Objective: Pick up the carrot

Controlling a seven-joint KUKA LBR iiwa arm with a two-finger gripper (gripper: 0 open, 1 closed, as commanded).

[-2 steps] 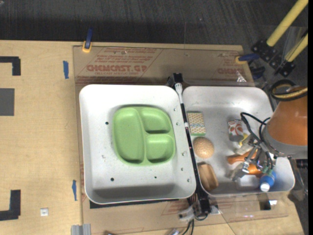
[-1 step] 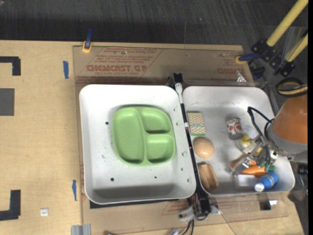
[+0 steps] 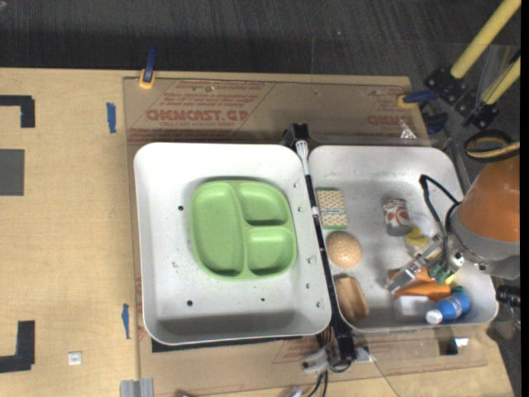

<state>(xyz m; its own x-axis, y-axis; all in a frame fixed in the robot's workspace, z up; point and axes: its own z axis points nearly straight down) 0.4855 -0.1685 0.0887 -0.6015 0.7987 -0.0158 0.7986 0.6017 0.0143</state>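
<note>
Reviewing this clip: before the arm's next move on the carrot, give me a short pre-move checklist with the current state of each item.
1. Carrot located, in the right bin near its front right corner: ok.
2. Gripper positioned at the carrot's left end: ok.
3. Carrot seen between the fingers: cannot tell.
4. Clearance around the carrot: not ok; blue bottle lies right beside it.
5. Other items clear of the gripper, namely bread roll and small can: ok.
</note>
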